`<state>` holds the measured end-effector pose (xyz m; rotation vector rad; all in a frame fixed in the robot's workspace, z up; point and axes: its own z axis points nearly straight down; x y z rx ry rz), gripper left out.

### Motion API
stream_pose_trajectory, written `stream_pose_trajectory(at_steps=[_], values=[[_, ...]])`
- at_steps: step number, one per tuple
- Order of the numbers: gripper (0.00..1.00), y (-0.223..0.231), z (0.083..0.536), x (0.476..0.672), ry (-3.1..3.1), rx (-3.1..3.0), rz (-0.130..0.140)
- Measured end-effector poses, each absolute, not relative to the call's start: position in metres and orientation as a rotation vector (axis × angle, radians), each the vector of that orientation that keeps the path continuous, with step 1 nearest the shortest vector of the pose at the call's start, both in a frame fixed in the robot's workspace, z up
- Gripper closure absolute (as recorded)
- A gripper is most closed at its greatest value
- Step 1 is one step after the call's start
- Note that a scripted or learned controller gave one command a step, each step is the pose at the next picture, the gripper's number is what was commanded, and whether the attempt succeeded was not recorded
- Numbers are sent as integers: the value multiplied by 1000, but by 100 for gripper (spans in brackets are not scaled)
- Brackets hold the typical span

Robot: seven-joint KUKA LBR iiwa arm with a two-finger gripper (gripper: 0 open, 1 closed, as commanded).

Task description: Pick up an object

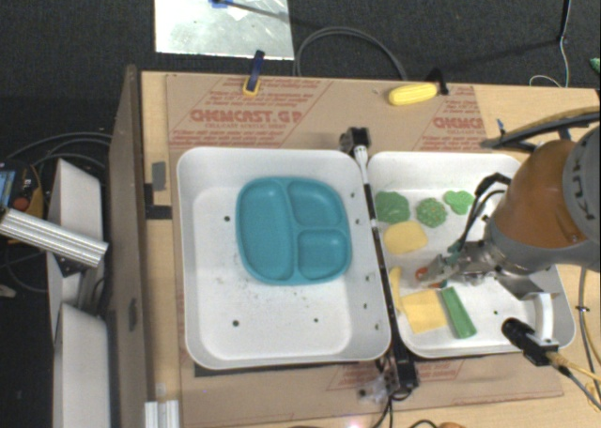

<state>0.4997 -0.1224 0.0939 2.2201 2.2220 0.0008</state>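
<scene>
Two white bins sit side by side on the bench, and the arm's gripper (pixel 449 265) hangs low over the middle of the right bin (pixel 498 165), among a scatter of small pieces. Whether it is parted or clamped on anything cannot be told from this slant; something small and reddish (pixel 424 273) shows at its tip, possibly one of the objects.

A clean pick would mean settling squarely over one piece and lifting straight up. The yellow block (pixel 423 310) and green bar (pixel 458 312) lie touching near the bin's front edge, so a grasp there risks dragging both. A yellow piece (pixel 406 237) and three green pieces (pixel 424 206) crowd the back left corner, near the wall shared with the left bin (pixel 211 257), which holds a blue divided plate (pixel 293 230).
</scene>
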Motion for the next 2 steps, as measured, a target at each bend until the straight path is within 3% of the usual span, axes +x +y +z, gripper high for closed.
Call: stream_pose_trajectory(at_steps=[1, 2], values=[[0, -124, 260, 530, 2217, 2203, 16], [0, -107, 145, 511, 2228, 2224, -5]])
